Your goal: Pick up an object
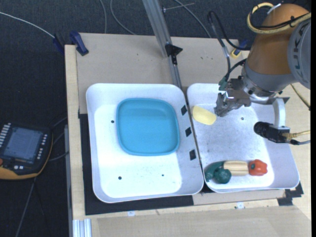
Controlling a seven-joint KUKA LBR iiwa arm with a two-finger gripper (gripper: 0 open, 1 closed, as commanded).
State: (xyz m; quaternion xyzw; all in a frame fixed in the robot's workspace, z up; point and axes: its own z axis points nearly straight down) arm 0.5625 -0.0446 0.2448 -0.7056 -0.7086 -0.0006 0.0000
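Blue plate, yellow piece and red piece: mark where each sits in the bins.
Blue plate (148, 126): camera view, on its flat centre, left bin.
Yellow piece (203, 115): camera view, on its middle, right bin's upper left.
Red piece (257, 168): camera view, on its rounded top, right bin's near edge.

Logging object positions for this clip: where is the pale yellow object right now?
The pale yellow object lies in the right bin, at its upper-left near the divider, just left of the gripper.

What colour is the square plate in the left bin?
Light blue; the plate shows clearly in the camera view.
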